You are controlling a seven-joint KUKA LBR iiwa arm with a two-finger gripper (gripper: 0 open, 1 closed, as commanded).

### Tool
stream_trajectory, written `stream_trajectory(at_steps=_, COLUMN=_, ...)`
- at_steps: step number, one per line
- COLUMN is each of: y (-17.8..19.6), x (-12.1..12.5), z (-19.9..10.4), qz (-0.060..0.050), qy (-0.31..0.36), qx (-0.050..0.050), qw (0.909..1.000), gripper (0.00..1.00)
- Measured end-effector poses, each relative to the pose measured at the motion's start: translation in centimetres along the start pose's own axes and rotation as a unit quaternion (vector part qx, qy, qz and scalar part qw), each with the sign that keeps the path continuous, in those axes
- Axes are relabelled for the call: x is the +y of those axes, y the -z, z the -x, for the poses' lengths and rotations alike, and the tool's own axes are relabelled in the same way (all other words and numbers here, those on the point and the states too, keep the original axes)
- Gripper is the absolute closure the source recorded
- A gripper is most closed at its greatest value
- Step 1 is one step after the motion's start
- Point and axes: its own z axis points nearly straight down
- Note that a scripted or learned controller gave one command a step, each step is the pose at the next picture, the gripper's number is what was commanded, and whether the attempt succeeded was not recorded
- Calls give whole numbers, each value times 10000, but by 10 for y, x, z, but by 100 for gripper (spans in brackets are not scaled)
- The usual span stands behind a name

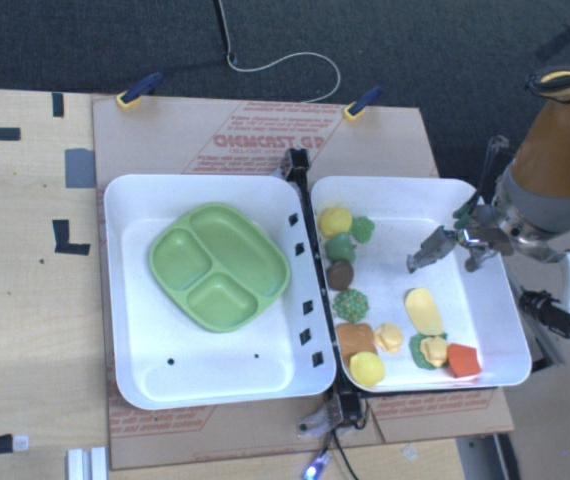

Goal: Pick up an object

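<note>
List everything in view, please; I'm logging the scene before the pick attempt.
green divided plate: 1, light green, left bin
left bin: 1, white, left on bench
right bin: 1, white, right on bench
toy foods: about ten, right bin, mostly along its left wall and front edge; among them yellow lemon, green broccoli, brown ball, long yellow piece, orange-red block
clamps: 2, blue and yellow, cardboard's far edge
cable: 1, white, dark floor
arm: 1, grey and orange, right
tool: 1, above right bin, open
</note>
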Motion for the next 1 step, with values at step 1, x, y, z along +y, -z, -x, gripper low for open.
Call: stream_trajectory(at_steps=1, y=10, x=0, z=-1, qz=-3, qy=4, qx=1, qw=10000, gripper=100)
